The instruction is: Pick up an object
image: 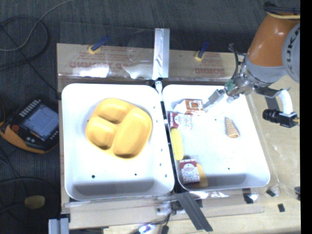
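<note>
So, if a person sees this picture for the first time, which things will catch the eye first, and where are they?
First comes the big yellow lumpy object, lying alone in the left bin. Next is the arm's orange band at the upper right, with the pincer reaching over the right bin near a small red and white packet. A small cone lies apart near that bin's right side.

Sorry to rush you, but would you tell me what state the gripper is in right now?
Gripper: above the right bin, its tip by the small packet; open or closed cannot be told, and nothing is seen held.
</note>
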`<move>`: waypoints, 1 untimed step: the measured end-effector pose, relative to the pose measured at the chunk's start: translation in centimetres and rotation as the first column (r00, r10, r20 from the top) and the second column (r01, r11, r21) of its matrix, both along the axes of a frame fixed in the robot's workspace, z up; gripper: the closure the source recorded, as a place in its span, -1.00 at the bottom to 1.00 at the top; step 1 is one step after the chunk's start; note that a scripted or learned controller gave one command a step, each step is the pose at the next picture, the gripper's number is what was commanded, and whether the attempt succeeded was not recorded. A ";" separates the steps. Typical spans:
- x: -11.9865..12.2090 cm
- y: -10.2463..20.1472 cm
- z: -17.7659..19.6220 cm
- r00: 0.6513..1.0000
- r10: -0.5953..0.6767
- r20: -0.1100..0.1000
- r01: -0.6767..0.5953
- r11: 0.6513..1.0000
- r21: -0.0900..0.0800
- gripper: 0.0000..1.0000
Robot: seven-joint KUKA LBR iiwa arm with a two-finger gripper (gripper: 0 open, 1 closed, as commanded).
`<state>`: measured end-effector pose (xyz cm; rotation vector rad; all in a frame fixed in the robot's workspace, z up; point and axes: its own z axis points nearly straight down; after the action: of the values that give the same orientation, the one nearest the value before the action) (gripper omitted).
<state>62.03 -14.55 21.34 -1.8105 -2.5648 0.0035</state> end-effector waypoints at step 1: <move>4.3 0.7 -10.8 0.926 0.377 0.011 -0.377 0.926 -0.003 -1.00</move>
<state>66.35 -13.89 10.53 -1.2880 -2.8738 -0.0048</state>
